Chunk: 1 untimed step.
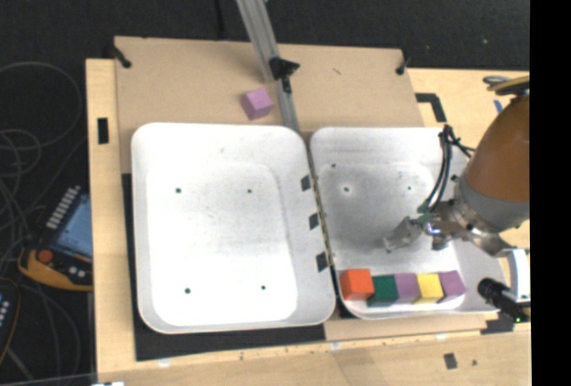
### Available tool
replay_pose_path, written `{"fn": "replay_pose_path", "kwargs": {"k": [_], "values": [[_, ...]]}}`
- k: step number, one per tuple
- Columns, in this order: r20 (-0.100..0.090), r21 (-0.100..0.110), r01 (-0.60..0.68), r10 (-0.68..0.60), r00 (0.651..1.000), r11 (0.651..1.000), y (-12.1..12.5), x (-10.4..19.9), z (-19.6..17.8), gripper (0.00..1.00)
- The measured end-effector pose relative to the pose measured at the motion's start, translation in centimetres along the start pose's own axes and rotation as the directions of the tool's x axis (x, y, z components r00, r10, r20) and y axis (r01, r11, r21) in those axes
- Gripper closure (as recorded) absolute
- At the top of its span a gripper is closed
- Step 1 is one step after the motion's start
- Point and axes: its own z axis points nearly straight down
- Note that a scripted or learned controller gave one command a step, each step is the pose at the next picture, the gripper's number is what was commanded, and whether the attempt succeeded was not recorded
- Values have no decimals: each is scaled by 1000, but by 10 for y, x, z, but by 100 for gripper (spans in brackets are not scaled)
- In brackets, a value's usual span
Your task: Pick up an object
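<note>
Along the front wall of the right bin sits a row of small blocks: orange, green, purple, yellow and another purple. The gripper hangs low over the right bin's floor, just behind the row and above the purple and yellow blocks. Nothing shows between its tips. The arm's orange band is at the right edge.
A lone purple block lies on the brown bench behind the left bin. A slanted metal pole rises from between the bins at the back. Cables and a handheld controller lie off the bench at left.
</note>
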Motion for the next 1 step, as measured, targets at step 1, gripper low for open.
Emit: {"fn": "replay_pose_path", "kwargs": {"k": [1], "values": [[0, -11, -2, 2, 1000, 1000, 3, 2, -15, 100]]}}
